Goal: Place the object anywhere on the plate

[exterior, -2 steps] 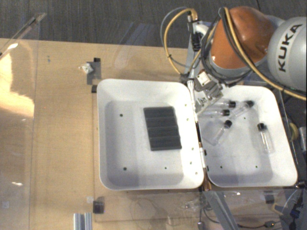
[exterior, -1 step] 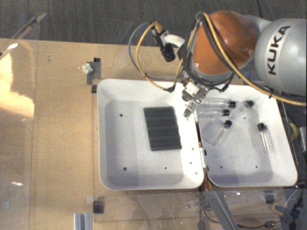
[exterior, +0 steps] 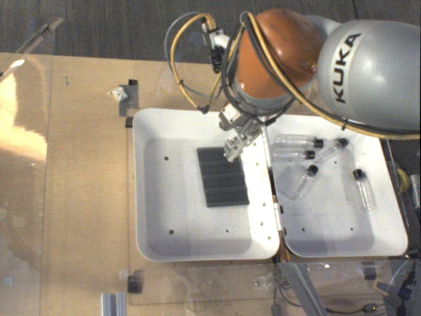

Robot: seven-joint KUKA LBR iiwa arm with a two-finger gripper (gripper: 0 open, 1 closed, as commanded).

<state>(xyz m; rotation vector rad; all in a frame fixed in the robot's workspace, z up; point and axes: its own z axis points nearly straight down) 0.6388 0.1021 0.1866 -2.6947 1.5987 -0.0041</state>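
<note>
You see the arm [exterior: 342, 64] reaching in over 2 white bins [exterior: 158, 236]. In the left bin lies the dark plate [exterior: 222, 176], with the gripper [exterior: 235, 147] at its upper right corner. In the right bin [exterior: 388, 236], 4 clear vials [exterior: 295, 143] lie loose. Whether the gripper clasps anything, you cannot tell.

Robot lab, KUKA arm [exterior: 355, 78], white bins [exterior: 197, 249]
</note>
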